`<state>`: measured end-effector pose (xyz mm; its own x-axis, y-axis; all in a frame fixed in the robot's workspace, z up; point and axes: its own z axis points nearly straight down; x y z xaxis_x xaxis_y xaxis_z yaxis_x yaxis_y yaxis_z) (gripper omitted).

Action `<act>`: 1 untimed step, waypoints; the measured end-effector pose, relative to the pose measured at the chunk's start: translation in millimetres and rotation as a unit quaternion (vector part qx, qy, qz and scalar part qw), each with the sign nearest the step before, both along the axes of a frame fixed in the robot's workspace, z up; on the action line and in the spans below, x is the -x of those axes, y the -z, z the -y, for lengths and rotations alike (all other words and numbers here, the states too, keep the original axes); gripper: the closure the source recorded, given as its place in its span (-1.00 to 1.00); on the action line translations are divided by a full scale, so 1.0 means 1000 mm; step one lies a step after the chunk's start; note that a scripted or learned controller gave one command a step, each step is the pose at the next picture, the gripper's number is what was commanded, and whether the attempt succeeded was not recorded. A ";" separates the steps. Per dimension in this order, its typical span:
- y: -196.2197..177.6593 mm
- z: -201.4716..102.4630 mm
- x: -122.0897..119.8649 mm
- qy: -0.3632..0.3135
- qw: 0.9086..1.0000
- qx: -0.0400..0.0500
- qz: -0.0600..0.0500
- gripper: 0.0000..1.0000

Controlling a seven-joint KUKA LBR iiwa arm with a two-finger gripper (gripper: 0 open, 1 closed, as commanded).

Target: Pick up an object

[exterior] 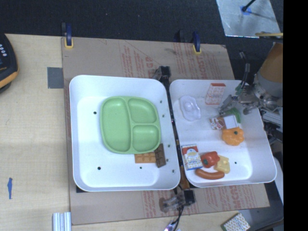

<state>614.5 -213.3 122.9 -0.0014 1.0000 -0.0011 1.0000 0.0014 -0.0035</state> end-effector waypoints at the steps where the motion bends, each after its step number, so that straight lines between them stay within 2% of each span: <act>1: -0.019 -0.035 0.041 -0.001 1.000 -0.001 -0.001 -1.00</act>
<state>573.0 -178.3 142.2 -0.0035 1.0000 0.0011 1.0000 0.0035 -0.0059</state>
